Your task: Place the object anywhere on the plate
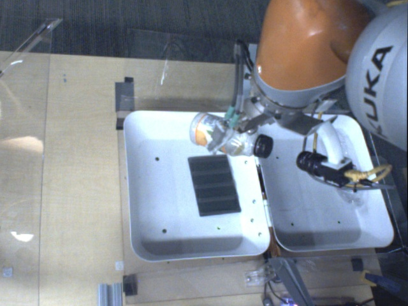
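Observation:
A flat black ribbed plate [213,185] lies in the middle of the left white bin [143,190]. Near that bin's far right corner a small clear bottle [217,134] with an orange-and-white end and a black cap hangs tilted, just beyond the plate's far edge. My gripper [239,125] comes down from the grey and orange arm directly onto the bottle's middle. Its fingers close on the bottle's sides. The arm's bulk hides the gripper's upper part.
The right white bin [331,225] sits beside the left one, its far half covered by the arm. A thin divider edge [262,190] separates the two bins. Bare wooden bench [64,171] stretches to the left.

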`<state>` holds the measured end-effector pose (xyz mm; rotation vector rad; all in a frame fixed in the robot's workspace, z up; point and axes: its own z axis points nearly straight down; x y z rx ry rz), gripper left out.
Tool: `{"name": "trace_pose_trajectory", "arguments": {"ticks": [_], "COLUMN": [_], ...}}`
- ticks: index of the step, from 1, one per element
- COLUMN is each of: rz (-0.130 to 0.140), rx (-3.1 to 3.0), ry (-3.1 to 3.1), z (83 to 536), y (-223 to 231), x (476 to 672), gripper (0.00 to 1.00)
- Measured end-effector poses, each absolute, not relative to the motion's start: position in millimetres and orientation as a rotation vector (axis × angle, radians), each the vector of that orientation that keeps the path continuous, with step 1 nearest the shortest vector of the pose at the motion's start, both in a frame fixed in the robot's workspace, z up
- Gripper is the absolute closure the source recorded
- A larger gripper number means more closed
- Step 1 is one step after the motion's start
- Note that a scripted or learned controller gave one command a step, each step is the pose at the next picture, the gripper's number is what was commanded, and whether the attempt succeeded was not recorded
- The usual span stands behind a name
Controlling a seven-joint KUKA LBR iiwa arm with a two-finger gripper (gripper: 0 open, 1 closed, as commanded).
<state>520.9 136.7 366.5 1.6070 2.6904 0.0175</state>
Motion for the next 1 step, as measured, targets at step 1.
{"name": "trace_pose_trajectory", "arguments": {"ticks": [1], "rz": [0.024], "rx": [1.604], "ry": [2.689], "z": [377.5], "y": [136.8], "x": [522.3], "gripper": [1.0]}}
